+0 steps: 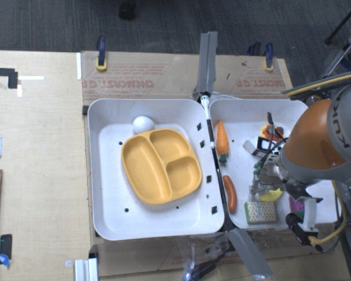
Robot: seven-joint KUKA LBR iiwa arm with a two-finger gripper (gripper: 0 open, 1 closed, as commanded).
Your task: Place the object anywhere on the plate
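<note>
Pale bench (35, 157), dark floor beyond, two white bins side by side. Left bin (99, 174): yellow plate (161, 165) with three wells, white ball (143, 123) touching its far rim. Right bin (240, 119): carrot (222, 139) and sausage (229, 193) by the divider, both lengthwise front to back; sponge (261, 212) nearer front. Gripper (263, 180) low over small clutter, just right of sausage, well right of plate. Jaw state: cannot tell. Likely target unclear; nothing on plate yet.
</note>
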